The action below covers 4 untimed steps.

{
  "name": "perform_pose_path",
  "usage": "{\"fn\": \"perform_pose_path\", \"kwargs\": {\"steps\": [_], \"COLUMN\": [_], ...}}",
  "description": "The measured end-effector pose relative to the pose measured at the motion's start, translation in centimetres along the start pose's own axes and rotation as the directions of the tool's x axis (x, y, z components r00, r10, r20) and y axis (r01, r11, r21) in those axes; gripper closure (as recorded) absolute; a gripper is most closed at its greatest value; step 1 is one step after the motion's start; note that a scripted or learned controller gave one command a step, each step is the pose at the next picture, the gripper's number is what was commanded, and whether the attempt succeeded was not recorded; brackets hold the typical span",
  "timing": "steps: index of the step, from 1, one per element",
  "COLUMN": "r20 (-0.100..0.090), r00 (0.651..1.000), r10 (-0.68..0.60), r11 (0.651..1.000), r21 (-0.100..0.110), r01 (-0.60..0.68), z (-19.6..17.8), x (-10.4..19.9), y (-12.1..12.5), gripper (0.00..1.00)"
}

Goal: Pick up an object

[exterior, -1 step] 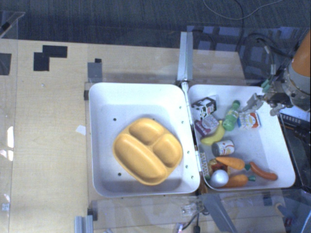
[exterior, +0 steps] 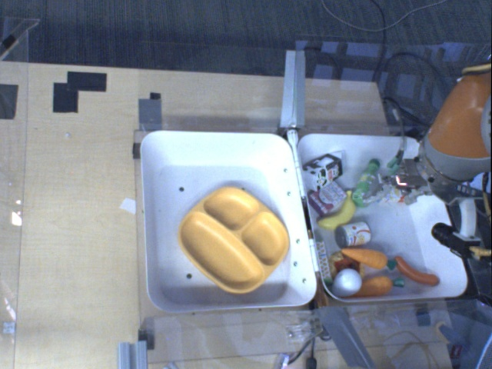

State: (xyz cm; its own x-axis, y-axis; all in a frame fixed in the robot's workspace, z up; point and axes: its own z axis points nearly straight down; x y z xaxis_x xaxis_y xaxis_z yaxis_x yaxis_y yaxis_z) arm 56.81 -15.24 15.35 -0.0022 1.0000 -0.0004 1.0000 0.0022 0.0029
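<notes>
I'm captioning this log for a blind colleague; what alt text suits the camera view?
A grey arm with an orange band reaches from the right over the right bin, which holds a banana, carrots, a can, a silver ball and a small carton. The left bin holds a yellow three-compartment tray.

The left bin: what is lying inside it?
Inside the left bin lies one yellow divided tray with three compartments. It covers part of the bin floor, so what lies beneath it cannot be seen.

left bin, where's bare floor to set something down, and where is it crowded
Bare floor rings the yellow divided tray in the left bin, widest along the top and left walls. The right bin is crowded toward its left and bottom, around the banana and carrots.
</notes>
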Motion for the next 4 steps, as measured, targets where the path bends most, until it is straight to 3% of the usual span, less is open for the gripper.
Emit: {"fn": "perform_pose_path", "kwargs": {"steps": [1,2,3,4], "r20": [0.001,0.001,0.001,0.002], "r00": [0.999,0.998,0.999,0.999], "r10": [0.034,0.065,-0.032,-0.038], "r11": [0.999,0.998,0.999,0.999], "r21": [-0.009,-0.011,-0.007,-0.014], "r01": [-0.034,-0.065,0.032,0.038], "z": [6.4,6.4,6.5,5.2], "x": [1.5,1.0,1.8,2.0], "y": [-7.8,-0.9,5.2,5.5], "gripper": [0.0,0.0,0.0,1.0]}}
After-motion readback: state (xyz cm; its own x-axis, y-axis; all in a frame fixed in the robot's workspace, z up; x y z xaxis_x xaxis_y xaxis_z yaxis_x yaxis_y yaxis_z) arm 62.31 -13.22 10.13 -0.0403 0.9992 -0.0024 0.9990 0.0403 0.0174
